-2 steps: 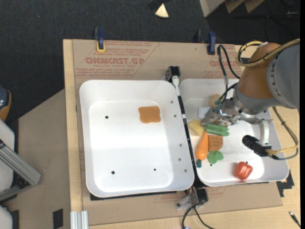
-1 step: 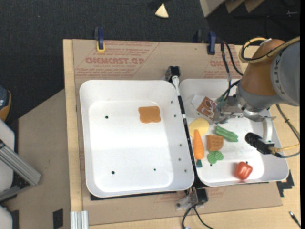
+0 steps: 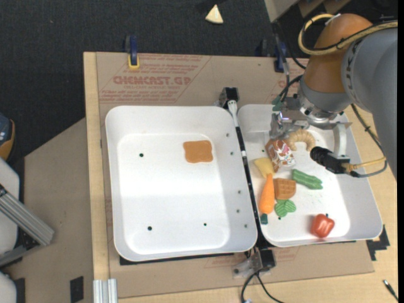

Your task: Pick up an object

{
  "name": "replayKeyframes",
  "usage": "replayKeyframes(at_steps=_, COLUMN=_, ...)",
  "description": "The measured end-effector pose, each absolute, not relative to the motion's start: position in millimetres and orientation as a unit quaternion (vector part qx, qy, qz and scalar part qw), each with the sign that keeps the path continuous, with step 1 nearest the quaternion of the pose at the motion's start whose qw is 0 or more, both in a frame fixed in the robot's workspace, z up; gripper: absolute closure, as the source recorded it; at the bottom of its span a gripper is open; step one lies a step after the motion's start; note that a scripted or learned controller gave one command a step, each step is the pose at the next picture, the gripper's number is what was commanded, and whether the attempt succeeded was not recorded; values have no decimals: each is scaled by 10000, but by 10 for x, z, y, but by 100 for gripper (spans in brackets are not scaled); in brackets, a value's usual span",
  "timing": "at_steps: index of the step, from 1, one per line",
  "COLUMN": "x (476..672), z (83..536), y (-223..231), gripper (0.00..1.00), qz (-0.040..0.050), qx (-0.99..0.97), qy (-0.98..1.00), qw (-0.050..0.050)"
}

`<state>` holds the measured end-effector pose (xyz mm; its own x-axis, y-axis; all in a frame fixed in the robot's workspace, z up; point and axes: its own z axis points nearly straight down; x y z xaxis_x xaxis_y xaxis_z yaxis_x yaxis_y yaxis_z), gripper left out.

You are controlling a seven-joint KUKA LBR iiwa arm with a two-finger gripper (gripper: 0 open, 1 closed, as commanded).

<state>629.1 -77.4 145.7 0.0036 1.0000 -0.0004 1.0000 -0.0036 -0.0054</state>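
Cardboard-topped bench (image 3: 164,74), two white bins: pincer (image 3: 285,126) low at upper end of right bin (image 3: 363,213), just above the toy pile near the brown-white packet (image 3: 280,153), grip state can't tell, nothing visibly lifted, so pick not yet done.

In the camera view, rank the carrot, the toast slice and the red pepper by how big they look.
1. Carrot, the longest.
2. Toast slice.
3. Red pepper.
Carrot and toast look close in area, so that order is unsure.
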Motion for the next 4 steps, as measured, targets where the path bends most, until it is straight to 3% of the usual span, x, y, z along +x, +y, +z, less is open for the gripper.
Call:
replayKeyframes(at_steps=1, x=6698, z=2355, y=-91, gripper=100, qz=-52, qx=-7041, qy=-7100, qw=-41)
replayKeyframes(at_steps=2, x=6625, z=3263, y=1068, gripper=100, qz=-67, qx=-7023, qy=-7119, qw=-26)
replayKeyframes(at_steps=3, x=6504, z=3518, y=920, gripper=100, qz=-24, qx=-7071, qy=-7071, qw=-21)
replayKeyframes(at_steps=4, x=6529, z=5023, y=1450, gripper=100, qz=-92, qx=-7047, qy=-7094, qw=-55)
